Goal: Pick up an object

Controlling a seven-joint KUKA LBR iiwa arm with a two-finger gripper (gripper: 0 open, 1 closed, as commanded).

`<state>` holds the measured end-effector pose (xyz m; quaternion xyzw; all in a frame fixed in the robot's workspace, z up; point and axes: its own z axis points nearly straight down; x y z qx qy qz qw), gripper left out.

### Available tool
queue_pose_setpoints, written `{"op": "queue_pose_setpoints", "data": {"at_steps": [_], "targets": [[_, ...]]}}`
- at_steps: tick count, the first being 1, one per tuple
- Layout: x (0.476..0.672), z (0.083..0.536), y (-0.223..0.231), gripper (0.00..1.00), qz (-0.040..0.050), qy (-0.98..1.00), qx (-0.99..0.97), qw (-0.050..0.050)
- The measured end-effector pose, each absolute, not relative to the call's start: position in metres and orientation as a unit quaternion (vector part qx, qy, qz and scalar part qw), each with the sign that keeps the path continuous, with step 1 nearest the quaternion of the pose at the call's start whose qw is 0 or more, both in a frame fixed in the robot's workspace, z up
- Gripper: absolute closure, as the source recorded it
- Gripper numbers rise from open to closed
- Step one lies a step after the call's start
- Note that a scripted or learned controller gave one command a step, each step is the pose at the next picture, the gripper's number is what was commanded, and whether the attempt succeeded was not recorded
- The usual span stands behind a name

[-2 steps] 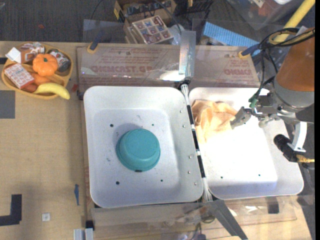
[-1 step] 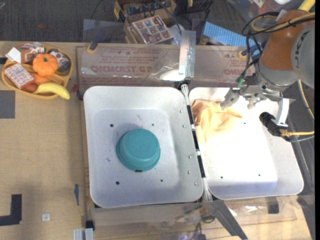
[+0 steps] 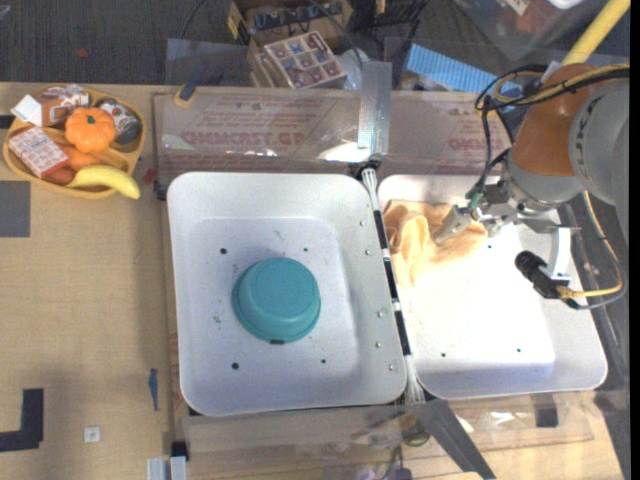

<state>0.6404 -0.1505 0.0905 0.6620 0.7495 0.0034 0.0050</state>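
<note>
A teal bowl lies upside down in the middle of the left bin. In the far left corner of the right bin a tan, crumpled cloth is bunched against the wall. My gripper is low over the cloth's right edge and seems to touch it. The grey arm with its orange band reaches in from the upper right. Whether the cloth is caught is unclear from this angle.
A black plug on a yellow cable hangs off the arm over the right bin. A yellow dish of toy fruit sits at the bench's far left. Clear plastic panels stand behind both bins.
</note>
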Motion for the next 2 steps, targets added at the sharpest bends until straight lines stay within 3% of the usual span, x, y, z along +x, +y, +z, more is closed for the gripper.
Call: {"op": "queue_pose_setpoints", "data": {"at_steps": [1, 2], "targets": [[0.642, 0.102, -0.151, 1.00, 0.0042, 0.750, 0.662, 0.007], [0.668, 0.186, -0.078, 1.00, 0.0002, 0.803, 0.596, 0.001]]}}
